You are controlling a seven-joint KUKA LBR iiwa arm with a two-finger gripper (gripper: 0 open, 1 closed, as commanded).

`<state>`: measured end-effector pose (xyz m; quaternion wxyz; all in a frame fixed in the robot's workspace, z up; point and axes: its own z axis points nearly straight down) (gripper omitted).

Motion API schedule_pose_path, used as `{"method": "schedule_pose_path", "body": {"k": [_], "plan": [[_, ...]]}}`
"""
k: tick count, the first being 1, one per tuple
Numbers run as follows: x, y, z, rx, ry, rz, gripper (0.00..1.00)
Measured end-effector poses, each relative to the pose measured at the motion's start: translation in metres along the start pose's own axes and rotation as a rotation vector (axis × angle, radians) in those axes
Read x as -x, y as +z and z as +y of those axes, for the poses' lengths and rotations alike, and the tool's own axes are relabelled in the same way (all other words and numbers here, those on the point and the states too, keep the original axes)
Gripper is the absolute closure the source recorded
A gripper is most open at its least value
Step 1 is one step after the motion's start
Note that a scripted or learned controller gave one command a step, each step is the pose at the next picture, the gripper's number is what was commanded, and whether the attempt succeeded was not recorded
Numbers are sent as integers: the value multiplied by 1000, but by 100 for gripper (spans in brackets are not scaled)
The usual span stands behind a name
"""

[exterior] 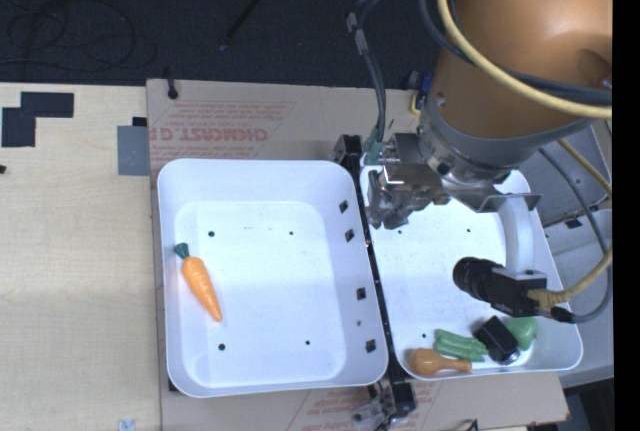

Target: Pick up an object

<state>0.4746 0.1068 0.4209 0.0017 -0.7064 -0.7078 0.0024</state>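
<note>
Big grey and orange arm (520, 49) over right bin (440, 249) | fingers (385, 204) near its top left corner, grip hard to tell | orange carrot (201, 286) flat in left bin (260, 359), by left wall | green, black and tan toys (470, 349) at right bin's bottom edge

Slanted overhead view of both bins (200, 181)

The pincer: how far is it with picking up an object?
Nothing looks picked yet. The carrot lies in the left bin; the green and orange toys lie in the right bin. The pincer hangs at that bin's upper left corner, with nothing visibly in it. The grasp remains.
</note>
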Motion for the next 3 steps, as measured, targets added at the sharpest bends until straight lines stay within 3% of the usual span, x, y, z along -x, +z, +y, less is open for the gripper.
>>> {"method": "schedule_pose_path", "body": {"k": [1,2,3], "plan": [[-84,-124,0,16,-8,7,100],[-140,-116,2,2,-5,0,100],[-137,-116,0,1,-2,-1,100]]}}
